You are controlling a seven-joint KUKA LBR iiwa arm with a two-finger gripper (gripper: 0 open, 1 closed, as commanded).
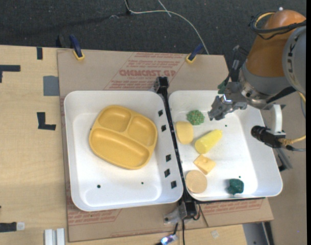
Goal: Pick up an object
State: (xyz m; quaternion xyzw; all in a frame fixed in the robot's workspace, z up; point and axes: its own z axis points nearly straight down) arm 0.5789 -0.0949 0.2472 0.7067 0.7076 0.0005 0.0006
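cardboard under 2 white bins is filling my view. the gripper (217, 111) is hovering over the right bin (257, 152), its fingers too dark and small for me to read. the yellow corn piece (208, 141) is lying mid-bin, long axis slanting up-right, near a green broccoli (195, 117). the arm's (273, 50) upper part is getting cut off.

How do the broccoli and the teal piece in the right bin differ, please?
The broccoli is lighter green with a bumpy top, while the teal piece is darker, bluish green. The broccoli sits at the bin's far side, close to the gripper; the teal piece lies in the near corner, away from it. Both are small and lie in the right bin.
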